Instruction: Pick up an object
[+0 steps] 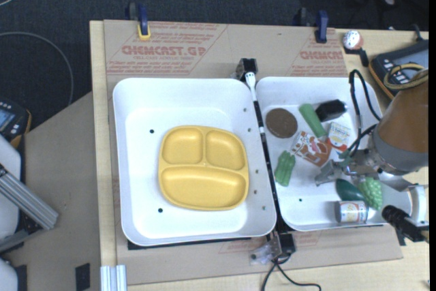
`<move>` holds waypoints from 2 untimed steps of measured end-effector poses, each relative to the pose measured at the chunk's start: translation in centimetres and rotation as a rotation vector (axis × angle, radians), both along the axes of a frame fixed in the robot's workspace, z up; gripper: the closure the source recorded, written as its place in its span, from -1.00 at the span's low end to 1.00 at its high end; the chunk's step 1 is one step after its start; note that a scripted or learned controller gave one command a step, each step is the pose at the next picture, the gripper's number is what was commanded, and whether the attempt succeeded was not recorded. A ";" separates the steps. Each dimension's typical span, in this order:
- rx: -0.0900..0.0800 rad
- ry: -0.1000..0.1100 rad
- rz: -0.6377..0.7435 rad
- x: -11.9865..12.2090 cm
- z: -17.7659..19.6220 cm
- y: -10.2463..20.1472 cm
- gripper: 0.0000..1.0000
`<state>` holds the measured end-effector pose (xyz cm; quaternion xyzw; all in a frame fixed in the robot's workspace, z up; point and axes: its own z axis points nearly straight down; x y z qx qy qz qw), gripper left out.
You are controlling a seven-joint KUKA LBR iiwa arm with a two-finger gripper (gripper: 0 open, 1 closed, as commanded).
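Right now the tool [334, 172] sits low in the right bin [300, 211], fingers spread, pinching nothing. Relative to the tool: snack packet [312, 148] just above-left, green pouch [284, 168] left, small can [353, 212] below, brown disc [281, 123] and green tube [313, 119] farther up. Yellow divided tray [203, 167] fills the left bin [136, 146].

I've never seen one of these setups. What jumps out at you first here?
The big yellow divided tray lying alone in the left white bin catches the eye first. Next is the right bin, which holds a jumble of small things: a brown disc, green pieces, a colourful packet and a small can. The grey arm with its orange band comes in from the right, its claw low over that clutter.
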<state>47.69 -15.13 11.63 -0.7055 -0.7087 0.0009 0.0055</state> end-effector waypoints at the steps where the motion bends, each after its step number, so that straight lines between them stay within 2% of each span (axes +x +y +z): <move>1: -0.006 -0.021 0.005 0.5 10.8 6.6 -1.00; 2: -0.008 -0.013 -0.003 0.3 11.2 6.1 1.00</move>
